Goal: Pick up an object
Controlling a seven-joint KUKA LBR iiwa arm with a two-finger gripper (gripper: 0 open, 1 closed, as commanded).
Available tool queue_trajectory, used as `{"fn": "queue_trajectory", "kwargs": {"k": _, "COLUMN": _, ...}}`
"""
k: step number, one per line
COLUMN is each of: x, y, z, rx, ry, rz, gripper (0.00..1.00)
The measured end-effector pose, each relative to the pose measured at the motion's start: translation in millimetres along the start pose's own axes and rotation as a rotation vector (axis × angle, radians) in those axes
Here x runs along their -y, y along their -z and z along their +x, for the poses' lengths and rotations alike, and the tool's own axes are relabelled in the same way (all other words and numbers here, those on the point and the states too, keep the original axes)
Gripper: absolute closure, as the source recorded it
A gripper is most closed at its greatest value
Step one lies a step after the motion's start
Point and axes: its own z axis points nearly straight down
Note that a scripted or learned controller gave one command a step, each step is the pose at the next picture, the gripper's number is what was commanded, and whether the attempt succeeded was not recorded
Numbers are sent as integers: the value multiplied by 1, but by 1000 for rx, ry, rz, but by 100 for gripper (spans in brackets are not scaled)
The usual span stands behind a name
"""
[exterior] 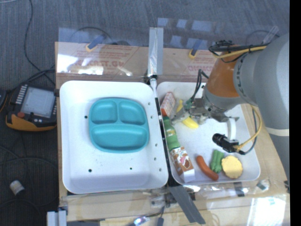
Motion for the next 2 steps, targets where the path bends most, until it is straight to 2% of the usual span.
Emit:
{"fn": "queue_trajectory", "kwargs": {"k": 1, "x": -1, "y": 10, "z": 1, "rx": -4, "ry": 0, "rz": -3, "gripper": 100}}
{"fn": "queue_trajectory", "kwargs": {"k": 2, "x": -3, "y": 113, "z": 34, "rx": -1, "ry": -238, "rz": 11, "gripper": 100}}
